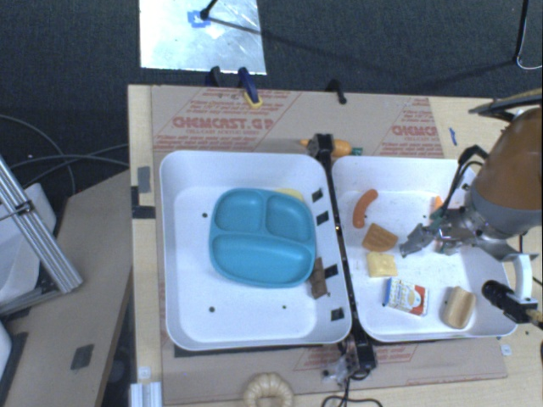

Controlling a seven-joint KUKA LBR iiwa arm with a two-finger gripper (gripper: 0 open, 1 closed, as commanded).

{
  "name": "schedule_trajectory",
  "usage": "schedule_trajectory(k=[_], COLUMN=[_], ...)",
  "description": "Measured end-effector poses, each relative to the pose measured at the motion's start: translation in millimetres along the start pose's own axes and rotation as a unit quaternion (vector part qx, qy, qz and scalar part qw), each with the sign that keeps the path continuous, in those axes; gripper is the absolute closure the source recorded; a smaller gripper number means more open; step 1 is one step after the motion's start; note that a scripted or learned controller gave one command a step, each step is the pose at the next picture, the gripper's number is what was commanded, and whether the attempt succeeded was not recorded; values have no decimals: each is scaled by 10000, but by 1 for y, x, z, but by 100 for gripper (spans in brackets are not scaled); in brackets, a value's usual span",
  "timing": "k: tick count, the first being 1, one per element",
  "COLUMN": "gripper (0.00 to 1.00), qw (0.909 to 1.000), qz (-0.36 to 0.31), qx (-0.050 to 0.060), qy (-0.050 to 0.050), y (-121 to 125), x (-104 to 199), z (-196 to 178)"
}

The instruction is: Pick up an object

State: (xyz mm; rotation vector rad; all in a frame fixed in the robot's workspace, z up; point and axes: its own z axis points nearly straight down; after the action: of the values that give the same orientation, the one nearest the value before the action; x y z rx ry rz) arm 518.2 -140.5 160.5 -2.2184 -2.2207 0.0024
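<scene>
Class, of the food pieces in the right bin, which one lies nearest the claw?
The brown toast-like wedge, just left of the claw; the sausage, cheese square and carton lie farther.

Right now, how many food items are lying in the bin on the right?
5: a sausage at the top, a brown piece below it, a yellow slice under that, a small carton near the front, a bread piece beside it. The arm may hide more.

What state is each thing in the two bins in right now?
Blue tray: flat in the left bin, right side up.
Sausage: lying loose in the right bin.
Brown slice: lying flat, just below the sausage.
Yellow slice: lying flat.
Small box: lying on its side.
Tan block: lying loose.
Gripper: low over the right bin, holding nothing visible.
</scene>
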Motion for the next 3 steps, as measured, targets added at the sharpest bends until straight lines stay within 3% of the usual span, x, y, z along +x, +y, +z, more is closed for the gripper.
schedule_trajectory(k=[2,3], gripper=[0,100], qw=[10000,10000], qz=[10,10], qx=[-48,-60], qy=[-21,-22], y=[11,11], x=[0,0], z=[74,63])
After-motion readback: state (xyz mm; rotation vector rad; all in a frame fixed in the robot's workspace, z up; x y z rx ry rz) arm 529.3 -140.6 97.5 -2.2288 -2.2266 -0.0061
